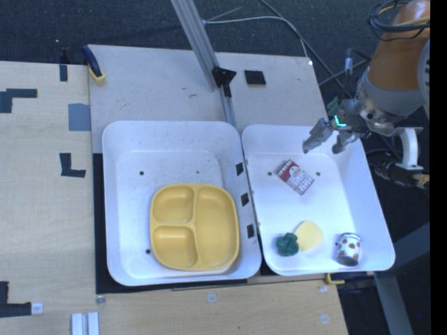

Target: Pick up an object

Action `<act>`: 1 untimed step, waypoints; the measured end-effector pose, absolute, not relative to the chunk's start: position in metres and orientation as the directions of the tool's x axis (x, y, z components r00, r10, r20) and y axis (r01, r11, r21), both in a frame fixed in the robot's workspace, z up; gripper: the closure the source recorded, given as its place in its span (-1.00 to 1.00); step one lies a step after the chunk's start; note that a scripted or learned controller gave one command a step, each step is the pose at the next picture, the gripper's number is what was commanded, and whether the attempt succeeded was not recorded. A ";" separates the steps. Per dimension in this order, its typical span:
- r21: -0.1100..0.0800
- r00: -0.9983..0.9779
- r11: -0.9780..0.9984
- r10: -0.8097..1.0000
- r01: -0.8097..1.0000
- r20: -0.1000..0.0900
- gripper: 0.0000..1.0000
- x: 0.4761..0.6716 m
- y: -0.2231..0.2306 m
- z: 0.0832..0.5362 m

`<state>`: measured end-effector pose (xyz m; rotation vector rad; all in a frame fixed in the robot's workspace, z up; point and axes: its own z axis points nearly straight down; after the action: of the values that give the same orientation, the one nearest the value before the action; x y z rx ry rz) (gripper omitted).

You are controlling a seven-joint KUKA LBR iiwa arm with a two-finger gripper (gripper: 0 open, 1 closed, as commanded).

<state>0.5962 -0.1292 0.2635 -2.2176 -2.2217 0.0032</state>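
Observation:
The right bin [363, 187] holds a small red and white packet [295, 176] near its middle. At its front lie a green lumpy object [286, 243], a pale yellow piece [309, 235] touching it, and a silver and red object [348, 248] in the front right corner. My gripper [327, 139] hangs over the bin's back right part, up and to the right of the packet, with its two fingers spread apart and nothing between them.
The left bin [122, 187] carries a yellow divided plate [194, 227] at its front. A metal post [199, 33] slants up behind the bins. Cables run along the bench's right side by the arm [398, 68].

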 end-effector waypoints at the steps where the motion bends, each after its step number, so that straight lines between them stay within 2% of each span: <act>1: -0.001 -0.002 0.002 1.000 1.000 0.000 -1.00 0.597 -0.129 0.264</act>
<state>0.5966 -0.1291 0.2644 -2.2183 -2.2230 0.0015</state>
